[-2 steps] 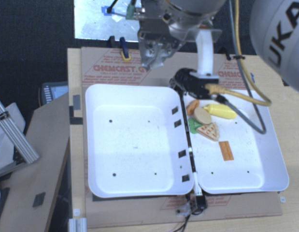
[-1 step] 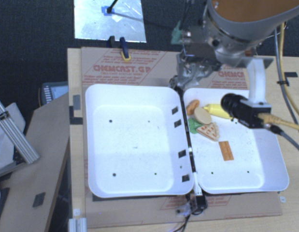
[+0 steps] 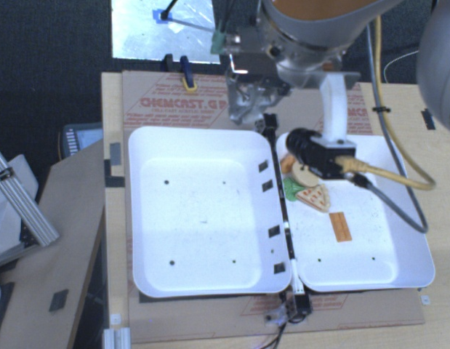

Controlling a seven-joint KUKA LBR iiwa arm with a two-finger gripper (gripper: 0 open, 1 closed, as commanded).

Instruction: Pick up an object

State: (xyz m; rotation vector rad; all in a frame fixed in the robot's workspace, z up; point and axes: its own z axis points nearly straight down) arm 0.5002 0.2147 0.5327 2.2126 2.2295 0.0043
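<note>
Centrally in the right white bin (image 3: 408,266), a flat orange rectangular block (image 3: 341,227) lies near a tan wedge-shaped toy (image 3: 315,196). Whether the metal gripper (image 3: 251,111) is open cannot be told.

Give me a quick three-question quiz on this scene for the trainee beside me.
1. True or false: the orange block lies in the view's right bin.
2. Which lies nearest the divider? A) green piece B) orange block C) tan wedge
3. Fill in: the hand hangs over the bins' ___ edge.
Key: 1 true; 2 A; 3 far.
</note>
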